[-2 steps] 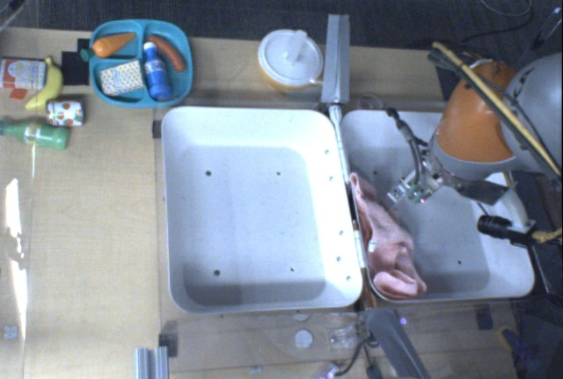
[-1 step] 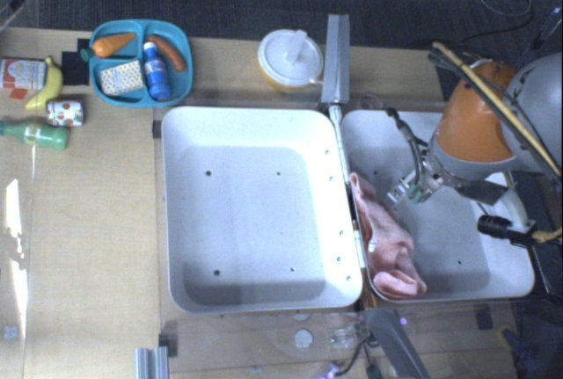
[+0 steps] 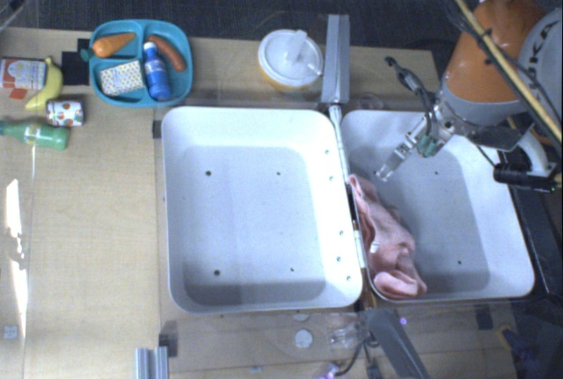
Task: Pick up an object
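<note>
Below, in the right bin [image 3: 493,219] we see the pink cloth [image 3: 385,238] bunched along its left wall, long axis running toward the near edge, while our gripper [image 3: 390,166] hangs just above its far end, fingers parted and grasping nothing.

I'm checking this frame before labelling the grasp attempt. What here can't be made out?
- Gripper, camera view: too small and blurred to tell finger state.
- Pink cloth in the right bin: folds hide its underside and anything beneath.
- Arm: cut off by the right edge.
- Items in the blue tray and beside it: labels too small to read.
</note>
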Robot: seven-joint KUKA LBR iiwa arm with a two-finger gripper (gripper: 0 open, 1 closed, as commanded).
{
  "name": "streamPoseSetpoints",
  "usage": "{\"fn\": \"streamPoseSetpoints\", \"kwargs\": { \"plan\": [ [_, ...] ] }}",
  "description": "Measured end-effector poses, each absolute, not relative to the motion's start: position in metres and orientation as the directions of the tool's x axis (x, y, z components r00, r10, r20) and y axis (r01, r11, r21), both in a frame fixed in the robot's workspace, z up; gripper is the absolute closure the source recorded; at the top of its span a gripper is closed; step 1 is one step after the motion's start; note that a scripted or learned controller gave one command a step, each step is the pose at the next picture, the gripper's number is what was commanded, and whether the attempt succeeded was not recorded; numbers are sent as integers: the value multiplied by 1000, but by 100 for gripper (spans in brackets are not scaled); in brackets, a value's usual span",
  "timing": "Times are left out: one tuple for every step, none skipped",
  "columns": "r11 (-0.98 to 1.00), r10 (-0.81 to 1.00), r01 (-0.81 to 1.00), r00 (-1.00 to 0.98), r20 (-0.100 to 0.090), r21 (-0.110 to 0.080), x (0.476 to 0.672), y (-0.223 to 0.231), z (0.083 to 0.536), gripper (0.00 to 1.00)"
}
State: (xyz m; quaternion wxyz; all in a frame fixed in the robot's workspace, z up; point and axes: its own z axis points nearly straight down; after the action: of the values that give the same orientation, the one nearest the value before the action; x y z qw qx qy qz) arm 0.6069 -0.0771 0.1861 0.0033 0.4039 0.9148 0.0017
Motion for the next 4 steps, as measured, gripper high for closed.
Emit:
{"fn": "streamPoseSetpoints", "kwargs": {
  "plan": [
    [626, 779, 779, -626, -6, 8, 574, -93, 97, 0],
    [626, 780, 780, -626, -6, 8, 574, -93, 97, 0],
    [479, 878, 878, -479, -2, 4, 556, -47, 185, 0],
    [494, 869, 869, -494, 1, 0, 532, -92, 118, 0]
  ]
}}
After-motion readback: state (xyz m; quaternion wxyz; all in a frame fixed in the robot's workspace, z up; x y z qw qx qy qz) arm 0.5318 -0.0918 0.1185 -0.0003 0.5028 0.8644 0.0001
